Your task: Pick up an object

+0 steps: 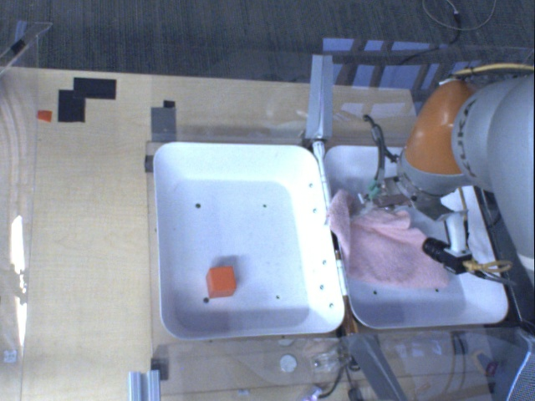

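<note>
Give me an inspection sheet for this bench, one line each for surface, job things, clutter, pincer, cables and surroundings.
Surface: wooden bench bearing two white bins side by side, left bin and right bin.
Job things: orange block on the left bin's floor, near its front; pink cloth crumpled in the right bin.
Clutter: black shapes and a small orange marker at the bench's far left corner.
Pincer: the pincer sits low over the cloth's far edge; finger state cannot be told.
Cables: black cable by the wrist; a thin wire loop on the floor.
Surroundings: dark carpet behind the bench.
</note>
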`<state>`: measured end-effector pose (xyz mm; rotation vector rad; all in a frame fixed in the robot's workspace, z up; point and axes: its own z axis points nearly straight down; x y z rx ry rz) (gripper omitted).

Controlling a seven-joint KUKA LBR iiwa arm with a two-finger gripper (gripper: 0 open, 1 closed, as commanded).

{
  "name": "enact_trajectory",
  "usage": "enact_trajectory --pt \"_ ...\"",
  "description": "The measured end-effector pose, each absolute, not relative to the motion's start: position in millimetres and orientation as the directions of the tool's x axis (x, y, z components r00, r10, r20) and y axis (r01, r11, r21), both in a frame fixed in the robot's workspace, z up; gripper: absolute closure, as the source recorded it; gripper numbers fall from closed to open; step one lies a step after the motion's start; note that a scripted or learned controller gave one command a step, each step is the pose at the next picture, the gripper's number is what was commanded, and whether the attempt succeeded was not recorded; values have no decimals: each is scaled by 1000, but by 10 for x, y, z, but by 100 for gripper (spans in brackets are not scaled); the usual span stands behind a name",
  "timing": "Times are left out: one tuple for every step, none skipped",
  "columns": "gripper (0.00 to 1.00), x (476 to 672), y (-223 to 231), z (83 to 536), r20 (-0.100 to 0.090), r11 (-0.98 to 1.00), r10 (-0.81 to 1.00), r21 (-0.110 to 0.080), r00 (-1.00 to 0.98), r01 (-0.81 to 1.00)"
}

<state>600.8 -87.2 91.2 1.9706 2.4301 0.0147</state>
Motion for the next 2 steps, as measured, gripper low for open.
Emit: enact_trajectory --pt "0 6224 -895 909 -4 224 975 14 -224 974" --pt "0 6397 -531 1878 -3 184 983 10 -184 983"
